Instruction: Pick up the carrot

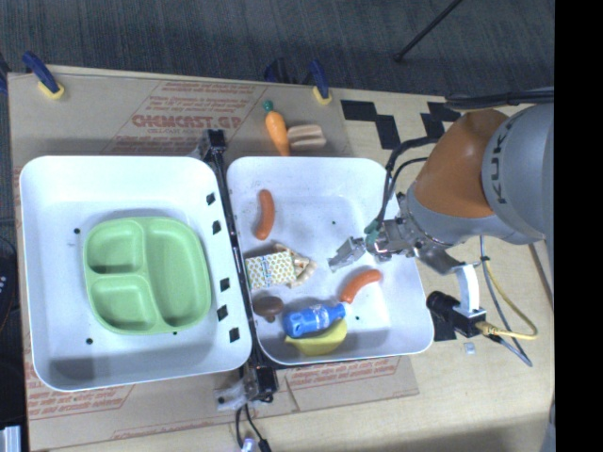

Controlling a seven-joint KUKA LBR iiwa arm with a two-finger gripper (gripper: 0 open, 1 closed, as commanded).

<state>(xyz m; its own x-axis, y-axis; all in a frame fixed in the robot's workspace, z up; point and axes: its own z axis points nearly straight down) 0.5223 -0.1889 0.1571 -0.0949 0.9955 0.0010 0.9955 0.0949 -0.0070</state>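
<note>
Counter [141, 111]: cardboard-covered, carrying two white bins side by side.

Arm [471, 177]: enters from the right of the frame and reaches over the right edge of the right bin.

Left bin [38, 252]: contains a green divided plate [146, 273].

Right bin [311, 182]: contains a reddish sausage [265, 213] at its upper left and a patterned box [271, 269] at centre left. A second orange-red sausage [360, 283] lies right of centre. A blue bottle [314, 320] lies against a yellow banana [318, 344] at the lower edge.

Pincer [347, 250]: low inside the right bin, right of centre, just above the second sausage. Whether it is open or closed cannot be told at this resolution. Nothing is seen held in it.

Carrot [276, 132]: orange with a green top. It lies on the counter outside both bins, just above the upper rim of the right bin, with a tan block [306, 137] just beside it on the right.

Governing relation: the carrot lies well apart from the pincer, toward the upper left of the frame and beyond the bin's upper rim. Its long axis runs nearly top to bottom in the frame, green end uppermost.

Assessment: the approach has not begun. The pincer must lift clear of the rim, and there is a risk of mistaking the nearby orange sausage for the target.
</note>
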